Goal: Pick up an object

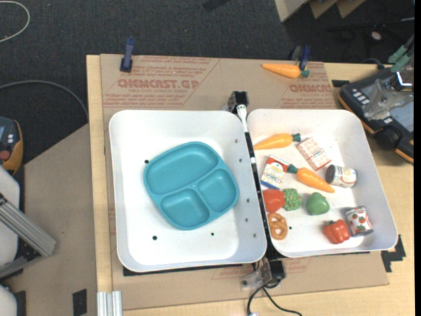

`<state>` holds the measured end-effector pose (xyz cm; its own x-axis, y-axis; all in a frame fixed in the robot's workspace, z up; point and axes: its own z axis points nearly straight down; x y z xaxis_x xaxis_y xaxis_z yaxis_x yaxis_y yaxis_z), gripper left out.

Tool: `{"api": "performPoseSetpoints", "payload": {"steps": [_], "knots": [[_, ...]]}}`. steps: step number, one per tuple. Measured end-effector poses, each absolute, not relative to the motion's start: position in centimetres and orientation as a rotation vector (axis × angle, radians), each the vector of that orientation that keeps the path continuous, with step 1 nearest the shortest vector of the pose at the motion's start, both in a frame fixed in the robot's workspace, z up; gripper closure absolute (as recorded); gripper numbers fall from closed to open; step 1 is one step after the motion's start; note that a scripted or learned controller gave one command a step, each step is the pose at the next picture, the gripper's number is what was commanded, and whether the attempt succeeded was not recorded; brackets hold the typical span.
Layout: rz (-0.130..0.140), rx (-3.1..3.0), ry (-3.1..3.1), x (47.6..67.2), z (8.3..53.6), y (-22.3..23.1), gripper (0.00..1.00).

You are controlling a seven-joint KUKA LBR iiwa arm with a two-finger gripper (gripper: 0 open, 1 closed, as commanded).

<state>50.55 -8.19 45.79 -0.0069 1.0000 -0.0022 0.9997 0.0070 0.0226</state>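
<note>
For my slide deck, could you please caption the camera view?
Blue divided tray in the left bin; toy foods fill the right bin.

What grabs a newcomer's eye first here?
The teal divided plate sits alone in the left bin, its three compartments holding nothing. The right bin is a jumble of toy food: two carrots, a pretzel, a green pepper, small cartons. Another carrot lies outside on the cardboard behind it.
</note>
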Motion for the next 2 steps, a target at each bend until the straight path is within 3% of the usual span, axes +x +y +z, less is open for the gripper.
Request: {"api": "performPoseSetpoints", "payload": {"steps": [1,2], "knots": [[-0.006,2.231,2.217,47.8,39.1,-13.3,1.00],[0.022,2.202,2.217,48.0,54.5,-8.3,1.00]]}}
